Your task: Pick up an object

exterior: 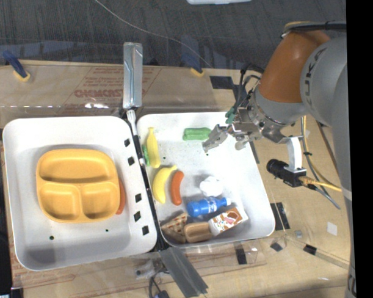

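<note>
My gripper (228, 139) hangs over the back right of the right bin (251, 167), its two fingers spread apart with nothing between them. A green object (195, 134) lies just left of the left fingertip (212, 141). Further left and nearer the front lie a yellow banana (163, 183), an orange-red sausage (177, 186), a yellow-green corn-like piece (151, 147), a white lump (211, 187), a blue bottle (207, 206), a brown-and-white packet (227, 221) and a brown bread-like item (177, 226).
The left bin (18, 145) holds a yellow compartment tray (78, 184). A metal bar (132, 77) rises behind the divider between the bins. The arm's orange band (290, 62) and grey body fill the right side.
</note>
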`<state>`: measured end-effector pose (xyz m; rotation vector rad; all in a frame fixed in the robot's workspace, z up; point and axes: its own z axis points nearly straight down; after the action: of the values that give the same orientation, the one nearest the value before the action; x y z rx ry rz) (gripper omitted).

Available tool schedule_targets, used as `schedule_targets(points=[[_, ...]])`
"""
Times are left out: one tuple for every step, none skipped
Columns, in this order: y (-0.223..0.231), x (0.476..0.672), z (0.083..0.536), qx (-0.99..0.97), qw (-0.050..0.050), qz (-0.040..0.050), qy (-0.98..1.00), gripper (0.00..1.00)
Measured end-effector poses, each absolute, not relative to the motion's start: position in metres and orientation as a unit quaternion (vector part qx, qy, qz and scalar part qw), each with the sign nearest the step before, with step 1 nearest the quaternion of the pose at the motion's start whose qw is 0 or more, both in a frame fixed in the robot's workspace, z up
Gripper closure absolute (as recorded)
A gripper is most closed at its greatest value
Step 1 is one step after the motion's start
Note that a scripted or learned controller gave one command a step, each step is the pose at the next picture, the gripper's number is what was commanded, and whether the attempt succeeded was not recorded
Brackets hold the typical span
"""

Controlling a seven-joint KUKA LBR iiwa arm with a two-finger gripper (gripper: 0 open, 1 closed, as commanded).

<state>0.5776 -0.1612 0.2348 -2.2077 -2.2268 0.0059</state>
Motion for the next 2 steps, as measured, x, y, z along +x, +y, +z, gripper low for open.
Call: schedule_targets(points=[[-0.16,0.579,0.243,-0.702,0.005,0.0028,-0.712,1.0],[-0.211,0.537,0.218,-0.75,0.003,0.0024,-0.662,1.0]])
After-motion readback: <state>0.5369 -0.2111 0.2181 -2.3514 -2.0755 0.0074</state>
